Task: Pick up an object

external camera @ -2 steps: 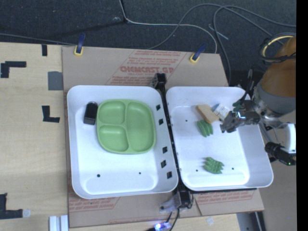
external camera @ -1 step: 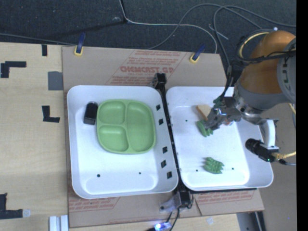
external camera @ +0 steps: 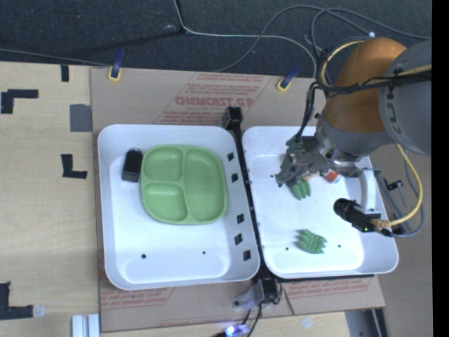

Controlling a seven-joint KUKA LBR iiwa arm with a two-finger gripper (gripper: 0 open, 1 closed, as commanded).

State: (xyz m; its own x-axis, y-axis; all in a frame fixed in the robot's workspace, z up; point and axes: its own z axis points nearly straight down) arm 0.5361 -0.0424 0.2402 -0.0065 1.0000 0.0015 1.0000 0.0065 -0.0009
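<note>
My gripper (external camera: 295,174) hangs over the upper middle of the right bin (external camera: 270,248), its dark fingers pointing down at a small green object (external camera: 302,189) that lies just below and right of them. That object sits close to the fingertips; whether it is between them I cannot make out. A second green leafy object (external camera: 311,241) rests lower in the same bin. A small orange-red piece (external camera: 331,177) peeks out beside the wrist. The left bin (external camera: 119,258) holds a green divided plate (external camera: 184,184) and a small black block (external camera: 132,165).
A black divider strip (external camera: 242,188) runs between the two bins. Cables loop from the arm across the right bin's right edge, with a black connector (external camera: 351,213) hanging there. Cardboard lies under both bins, clipped at the back.
</note>
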